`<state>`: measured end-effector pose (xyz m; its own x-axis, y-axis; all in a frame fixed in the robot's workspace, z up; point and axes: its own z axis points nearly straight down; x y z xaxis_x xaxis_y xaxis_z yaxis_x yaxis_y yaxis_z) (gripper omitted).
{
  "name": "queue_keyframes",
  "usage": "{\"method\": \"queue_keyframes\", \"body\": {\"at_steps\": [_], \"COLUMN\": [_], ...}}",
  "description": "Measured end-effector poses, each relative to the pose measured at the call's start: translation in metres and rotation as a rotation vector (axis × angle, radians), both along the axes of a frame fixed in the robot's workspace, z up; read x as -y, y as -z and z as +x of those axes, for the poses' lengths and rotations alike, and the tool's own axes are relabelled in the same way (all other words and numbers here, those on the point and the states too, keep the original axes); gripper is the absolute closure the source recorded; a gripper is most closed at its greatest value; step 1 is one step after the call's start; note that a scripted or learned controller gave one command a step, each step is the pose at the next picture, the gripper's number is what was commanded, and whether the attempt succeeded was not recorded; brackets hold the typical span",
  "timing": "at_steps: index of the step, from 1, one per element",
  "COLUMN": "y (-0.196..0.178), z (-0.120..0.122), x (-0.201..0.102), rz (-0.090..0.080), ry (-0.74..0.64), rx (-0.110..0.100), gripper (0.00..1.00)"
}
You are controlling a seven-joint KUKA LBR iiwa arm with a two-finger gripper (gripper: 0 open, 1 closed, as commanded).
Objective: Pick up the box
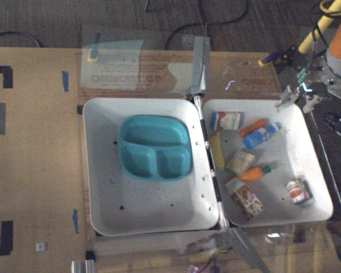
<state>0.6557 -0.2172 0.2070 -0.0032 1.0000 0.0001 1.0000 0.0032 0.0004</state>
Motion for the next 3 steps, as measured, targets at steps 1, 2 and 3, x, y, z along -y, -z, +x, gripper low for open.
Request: {"method": "queue_keyframes", "body": {"at_steps": [1,2,3], "y": [0.048,0.12,0.119], "z": [0.012,0.012,-0.023], "x": [-0.083,-0.116,-0.078], "rz": [0.0,-0.002,-0.002], "ry": [-0.058,-0.191,-0.448], "rx": [0.0,0.001,0.004], "gripper": [0.0,0.0,0.0]}}
